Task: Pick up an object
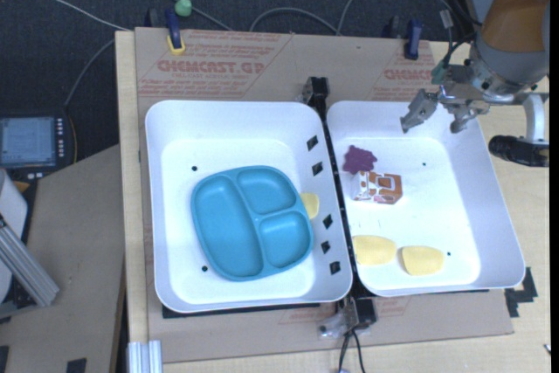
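Gripper (439,112): fingers spread apart, grasping nothing, poised over the far edge of the right bin (489,214), well apart from the items below. Right bin contents: purple piece (359,159), brown-and-white packet (379,187) just beside it, two yellow pieces (374,251) (421,259) near the front wall; left bin (166,188) contents: blue divided tray (251,221), a yellow piece (310,205) at its right edge. Arm (515,13): enters from the right, wrist angled down toward the bin; both bins sit on the bench (227,57).
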